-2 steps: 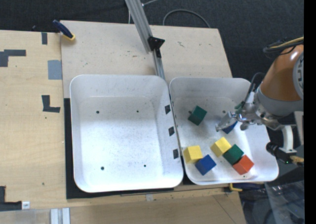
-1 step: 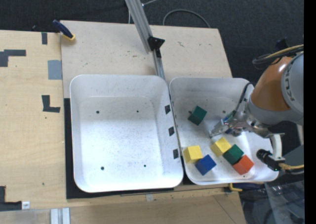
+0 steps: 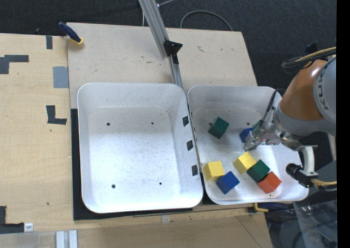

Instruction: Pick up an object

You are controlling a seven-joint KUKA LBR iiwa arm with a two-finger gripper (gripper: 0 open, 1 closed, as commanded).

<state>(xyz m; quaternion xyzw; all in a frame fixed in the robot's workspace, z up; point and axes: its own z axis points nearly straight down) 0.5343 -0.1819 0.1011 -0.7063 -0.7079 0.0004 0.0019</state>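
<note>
From above, the right white plastic bin [image 3: 229,96] holds seven small cubes: two green [image 3: 219,127] [image 3: 258,169], two yellow [image 3: 213,169] [image 3: 245,161], two blue [image 3: 227,182] [image 3: 246,134], one orange [image 3: 269,183]. The metal gripper [image 3: 252,142] sits low by the far blue cube; jaw state unclear.

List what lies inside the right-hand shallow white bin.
The right-hand white bin holds two green cubes, two yellow cubes, a blue cube and an orange-red cube. The gripper partly covers another blue block; anything beneath the arm is hidden.
</note>
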